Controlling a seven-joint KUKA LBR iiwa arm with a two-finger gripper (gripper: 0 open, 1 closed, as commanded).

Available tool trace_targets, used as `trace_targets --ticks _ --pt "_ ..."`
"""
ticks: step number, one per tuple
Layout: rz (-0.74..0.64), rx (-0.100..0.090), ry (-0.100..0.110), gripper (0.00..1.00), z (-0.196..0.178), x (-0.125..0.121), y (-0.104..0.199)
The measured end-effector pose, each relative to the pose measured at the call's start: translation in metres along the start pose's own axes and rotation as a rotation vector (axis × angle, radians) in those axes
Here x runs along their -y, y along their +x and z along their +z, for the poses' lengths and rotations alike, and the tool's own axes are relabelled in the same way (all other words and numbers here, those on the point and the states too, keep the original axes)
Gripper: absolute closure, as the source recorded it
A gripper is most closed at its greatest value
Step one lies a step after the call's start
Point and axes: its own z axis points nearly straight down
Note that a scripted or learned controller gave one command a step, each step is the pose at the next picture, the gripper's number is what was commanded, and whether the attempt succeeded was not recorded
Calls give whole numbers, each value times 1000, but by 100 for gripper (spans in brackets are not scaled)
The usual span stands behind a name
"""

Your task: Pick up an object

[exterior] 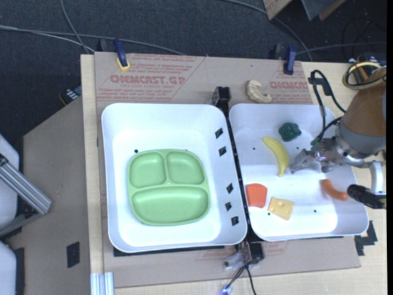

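Observation:
The right bin [307, 226] holds several small objects. A yellow banana [277, 153] lies near its middle, and a dark green lump [289, 130] sits above it. An orange-red block [256, 194] and a yellow cheese wedge [281, 208] rest near the front. An orange carrot-like piece [334, 190] lies at the right. My gripper [299, 163] hangs low just right of the banana, its fingers open with nothing between them. The grey arm with its orange band [365, 112] reaches in from the right.
The left bin [116, 165] holds a green divided plate [169, 186]. A beige object [258, 91] lies on the bench behind the right bin. Blue clamps [122, 58] and cables sit along the back edge.

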Motion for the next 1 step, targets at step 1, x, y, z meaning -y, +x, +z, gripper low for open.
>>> trace_targets --ticks 1 --pt "0 1 -3 0 9 0 0"
